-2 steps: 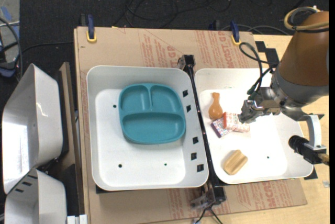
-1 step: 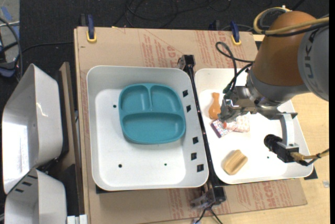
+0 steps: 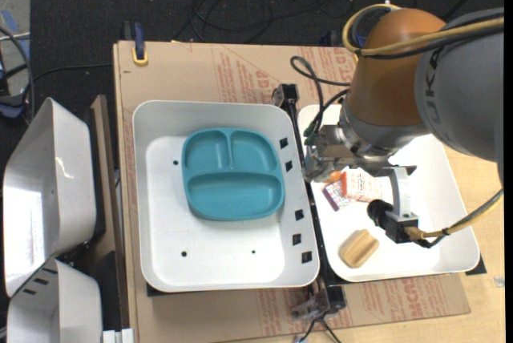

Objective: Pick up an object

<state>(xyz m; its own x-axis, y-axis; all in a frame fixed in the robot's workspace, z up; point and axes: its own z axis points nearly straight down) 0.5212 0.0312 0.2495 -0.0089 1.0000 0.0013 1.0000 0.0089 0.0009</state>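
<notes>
A: Camera view, left to right: plate (image 3: pixel 233 175) in left bin (image 3: pixel 152 173); packet (image 3: pixel 353 187), tan block (image 3: pixel 358 248) in right bin (image 3: pixel 449 197).

B: Gripper (image 3: pixel 322 159)?

A: Sat over the packet; grip state couldn't be told. Near the wall, it risked clipping it.

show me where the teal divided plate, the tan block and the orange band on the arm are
teal divided plate (image 3: pixel 233 175), camera view, on the ridge above its large compartment
tan block (image 3: pixel 358 248), camera view, middle of its top face
orange band (image 3: pixel 393 61), camera view, middle of its curved surface
</notes>
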